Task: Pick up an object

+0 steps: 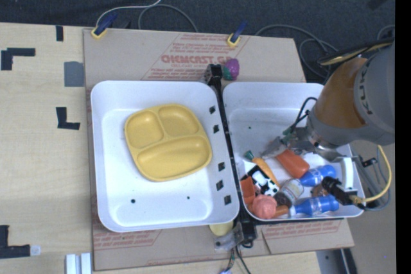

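From my feed, the arm runs off the right edge and covers the right bin's far corner. I can't make out the gripper's fingers. The heaped objects overlap, too small to identify.

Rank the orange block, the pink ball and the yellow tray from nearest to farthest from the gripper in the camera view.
From the gripper:
1. Orange block, right bin, just below it.
2. Pink ball, right bin's near edge.
3. Yellow tray, left bin.
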{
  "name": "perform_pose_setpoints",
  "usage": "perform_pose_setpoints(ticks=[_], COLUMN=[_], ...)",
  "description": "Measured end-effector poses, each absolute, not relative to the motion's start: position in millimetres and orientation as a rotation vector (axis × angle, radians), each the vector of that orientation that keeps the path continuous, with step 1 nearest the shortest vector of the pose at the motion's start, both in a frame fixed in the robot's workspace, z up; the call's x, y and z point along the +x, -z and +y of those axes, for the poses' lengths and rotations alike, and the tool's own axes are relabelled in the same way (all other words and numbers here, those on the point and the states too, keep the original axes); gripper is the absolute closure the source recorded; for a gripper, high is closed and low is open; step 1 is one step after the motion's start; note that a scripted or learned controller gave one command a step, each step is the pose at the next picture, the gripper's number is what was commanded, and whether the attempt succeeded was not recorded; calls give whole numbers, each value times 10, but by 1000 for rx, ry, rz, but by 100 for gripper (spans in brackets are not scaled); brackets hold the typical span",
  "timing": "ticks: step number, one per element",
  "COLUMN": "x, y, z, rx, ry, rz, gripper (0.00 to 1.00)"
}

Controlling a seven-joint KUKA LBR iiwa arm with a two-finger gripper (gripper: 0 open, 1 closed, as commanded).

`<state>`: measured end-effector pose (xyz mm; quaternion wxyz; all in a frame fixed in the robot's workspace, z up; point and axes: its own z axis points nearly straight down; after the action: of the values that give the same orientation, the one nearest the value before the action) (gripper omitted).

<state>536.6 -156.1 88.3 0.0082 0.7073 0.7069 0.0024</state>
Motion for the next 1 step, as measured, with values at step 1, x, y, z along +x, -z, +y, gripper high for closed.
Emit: perform_pose_setpoints(ticks=[1], x=[6555], y=[-859], z=[-1328], rx=[2208], ry=[-9], rz=[2223], gripper=[0])
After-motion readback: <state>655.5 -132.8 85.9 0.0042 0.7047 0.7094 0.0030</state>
